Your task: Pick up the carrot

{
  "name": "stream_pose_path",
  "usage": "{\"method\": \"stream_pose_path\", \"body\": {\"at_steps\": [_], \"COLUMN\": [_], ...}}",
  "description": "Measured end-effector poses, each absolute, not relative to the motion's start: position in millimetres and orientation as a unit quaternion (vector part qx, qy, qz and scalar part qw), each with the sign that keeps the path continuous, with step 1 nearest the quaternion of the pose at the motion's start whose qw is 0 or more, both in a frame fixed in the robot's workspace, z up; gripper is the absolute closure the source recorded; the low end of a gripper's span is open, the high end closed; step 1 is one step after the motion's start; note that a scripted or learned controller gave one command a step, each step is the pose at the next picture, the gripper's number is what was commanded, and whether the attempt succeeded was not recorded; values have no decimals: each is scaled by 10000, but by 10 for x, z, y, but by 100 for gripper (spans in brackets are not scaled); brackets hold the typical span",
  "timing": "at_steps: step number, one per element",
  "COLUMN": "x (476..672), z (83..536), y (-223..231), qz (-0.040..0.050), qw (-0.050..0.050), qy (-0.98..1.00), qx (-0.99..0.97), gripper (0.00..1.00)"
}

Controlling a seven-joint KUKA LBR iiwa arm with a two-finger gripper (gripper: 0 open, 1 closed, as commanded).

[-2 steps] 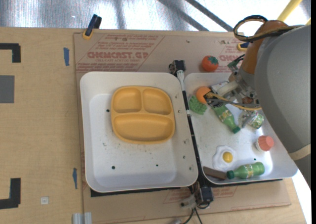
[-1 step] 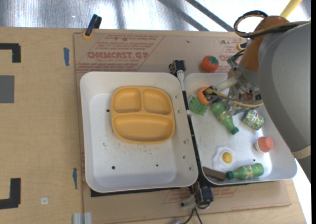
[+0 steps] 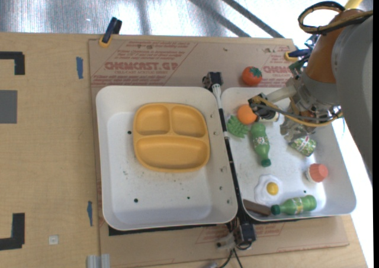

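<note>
Carrot point(image 3: 245, 115) in the right bin point(image 3: 340, 202), near its upper left corner, green top toward the divider, just above a green bottle point(image 3: 259, 142). Claw point(image 3: 259, 106) just beside the carrot's orange end; grip state impossible to tell. Yellow tray point(image 3: 172, 136) in the left bin point(image 3: 112, 202).

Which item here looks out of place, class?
The toy tomato sits outside both bins, on the cardboard behind the right bin. The other toy foods, carrot included, lie inside that bin.
</note>
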State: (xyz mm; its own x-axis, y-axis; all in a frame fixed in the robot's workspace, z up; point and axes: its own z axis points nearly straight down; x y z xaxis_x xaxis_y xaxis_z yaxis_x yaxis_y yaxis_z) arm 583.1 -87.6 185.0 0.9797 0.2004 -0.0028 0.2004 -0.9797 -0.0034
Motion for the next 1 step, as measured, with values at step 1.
{"method": "stream_pose_path", "body": {"at_steps": [1], "x": [5369], "z": [1842], "y": [-294], "qz": [21], "qw": [16], "qy": [-1008], "qx": [-9949], "gripper": [100]}}
